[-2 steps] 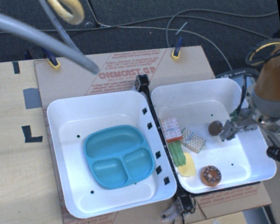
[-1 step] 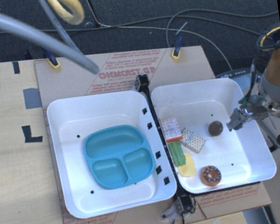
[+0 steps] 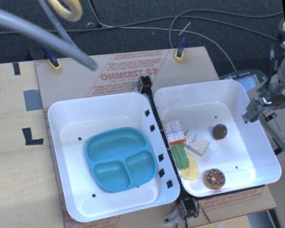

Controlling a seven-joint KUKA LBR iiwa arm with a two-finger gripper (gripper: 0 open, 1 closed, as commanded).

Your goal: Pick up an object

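The right bin holds several small items: a brown round piece, a chocolate donut with sprinkles, a patterned wafer-like block, a red and white packet, a green piece and a yellow piece. My gripper hangs at the right bin's right rim, above and to the right of the brown round piece. Nothing shows between its fingers. Its tips are too small and dark to read.
The left bin holds a blue divided tray. A black divider clip strip runs between the bins. Cables lie behind the bins on the dark floor, and yellow clamps hold the cardboard base.
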